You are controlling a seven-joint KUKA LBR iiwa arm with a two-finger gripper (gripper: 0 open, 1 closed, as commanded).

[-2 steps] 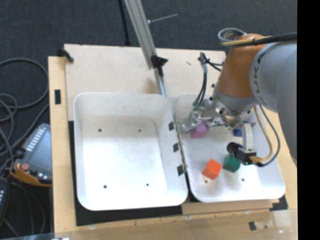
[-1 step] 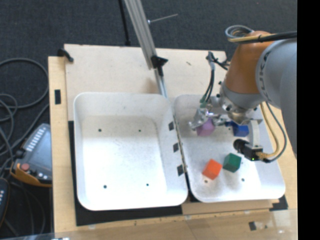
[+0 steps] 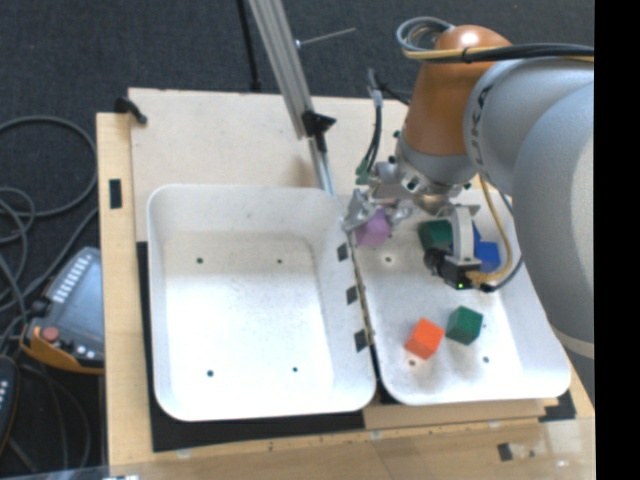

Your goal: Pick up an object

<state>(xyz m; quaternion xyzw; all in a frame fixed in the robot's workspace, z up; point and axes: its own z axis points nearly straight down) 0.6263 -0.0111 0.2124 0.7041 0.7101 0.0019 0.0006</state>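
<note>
Gripper [image 3: 372,216] over the pink object [image 3: 374,231]
The jaws appear clenched on it at the right bin's [image 3: 520,373] ten o'clock corner; lifting straight should avoid the wall.

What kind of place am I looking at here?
Probably a robotics lab test bench: a grey robot arm reaches over two white bins, small coloured blocks lie in one, and loose cables trail across the carpet.

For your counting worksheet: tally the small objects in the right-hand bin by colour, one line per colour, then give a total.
Purple: 1, purple object at the gripper
Orange: 1, orange block
Green: 2, green block and a darker green object, partly hidden by the arm
Blue: 1, blue object
Total: 5
</note>
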